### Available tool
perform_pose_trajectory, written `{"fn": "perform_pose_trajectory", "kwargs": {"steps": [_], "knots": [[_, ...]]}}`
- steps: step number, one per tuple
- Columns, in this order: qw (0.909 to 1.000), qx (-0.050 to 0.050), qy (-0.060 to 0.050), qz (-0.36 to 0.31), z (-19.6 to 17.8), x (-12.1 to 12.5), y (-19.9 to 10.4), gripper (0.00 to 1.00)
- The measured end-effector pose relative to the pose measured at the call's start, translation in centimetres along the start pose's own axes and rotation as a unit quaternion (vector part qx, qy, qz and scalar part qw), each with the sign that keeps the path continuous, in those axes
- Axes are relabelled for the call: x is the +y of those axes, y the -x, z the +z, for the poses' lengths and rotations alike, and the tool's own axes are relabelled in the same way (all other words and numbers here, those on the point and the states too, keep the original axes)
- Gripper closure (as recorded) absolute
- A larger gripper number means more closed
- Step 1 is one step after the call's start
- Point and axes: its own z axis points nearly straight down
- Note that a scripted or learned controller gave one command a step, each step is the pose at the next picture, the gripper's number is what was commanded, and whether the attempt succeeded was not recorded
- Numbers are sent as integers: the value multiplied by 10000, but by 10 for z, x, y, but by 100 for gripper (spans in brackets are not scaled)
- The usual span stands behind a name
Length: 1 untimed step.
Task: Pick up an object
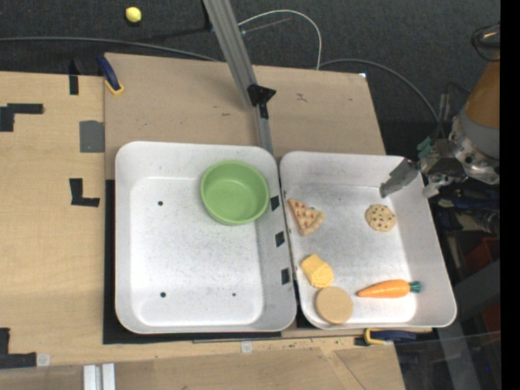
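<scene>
**Cookie the nearest pick, claw above the right bin's edge**

Cookie (pixel 379 217) lay flat in the upper right part of the right bin (pixel 341 169), just below and left of the gripper (pixel 406 177). A waffle piece (pixel 305 215) sat near the bin's left wall, a yellow corn piece (pixel 318 270) and a round tan disc (pixel 334 305) lower down, touching or nearly so, and a carrot (pixel 388 289) along the bottom right. The left bin (pixel 130 242) held a green bowl (pixel 235 192) near its upper right corner.

Risks, as I judged them: the cookie was thin and flat, so fingers closing from above could skid over it or push it aside instead of catching it. It also lay near the right wall, and a descent slightly off could strike the rim. The corn and the disc sat so close that a try there might nudge both.

The arm came in from the right edge of the frame, its orange band at the upper right, wrist angled down and leftward over the bin's upper right rim. One dark finger pointed toward the cookie; whether the claw was open or closed could not be told. Nothing was seen between its fingers.
</scene>
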Motion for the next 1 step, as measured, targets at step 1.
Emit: {"fn": "perform_pose_trajectory", "kwargs": {"steps": [1], "knots": [[10000,0,0,0,0,0,0,0]]}}
